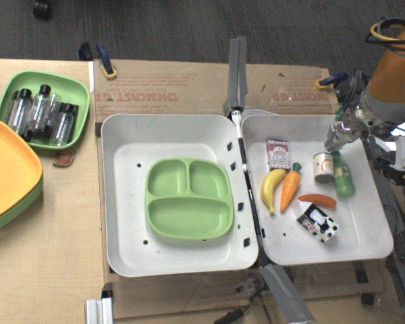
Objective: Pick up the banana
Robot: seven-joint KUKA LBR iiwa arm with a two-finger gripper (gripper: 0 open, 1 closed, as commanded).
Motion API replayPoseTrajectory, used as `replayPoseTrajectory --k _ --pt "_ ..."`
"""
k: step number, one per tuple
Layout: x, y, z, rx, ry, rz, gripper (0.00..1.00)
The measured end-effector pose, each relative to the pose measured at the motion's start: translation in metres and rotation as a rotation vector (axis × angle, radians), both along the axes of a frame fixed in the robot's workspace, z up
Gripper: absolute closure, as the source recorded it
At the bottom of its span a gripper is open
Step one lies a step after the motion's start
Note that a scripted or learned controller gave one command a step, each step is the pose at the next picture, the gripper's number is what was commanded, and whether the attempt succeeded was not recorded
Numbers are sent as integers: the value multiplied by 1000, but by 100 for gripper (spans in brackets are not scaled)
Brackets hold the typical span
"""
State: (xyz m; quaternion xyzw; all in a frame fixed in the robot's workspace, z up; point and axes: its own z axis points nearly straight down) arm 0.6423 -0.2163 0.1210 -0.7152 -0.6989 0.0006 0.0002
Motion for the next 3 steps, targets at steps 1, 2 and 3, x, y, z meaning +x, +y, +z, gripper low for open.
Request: replayPoseTrajectory --k 1,2,3 --pt "-3 31 22 1 0 -193 100" --pt "-1 63 35 0 1 -178 100" --pt "-8 114 26 0 2 -233 100"
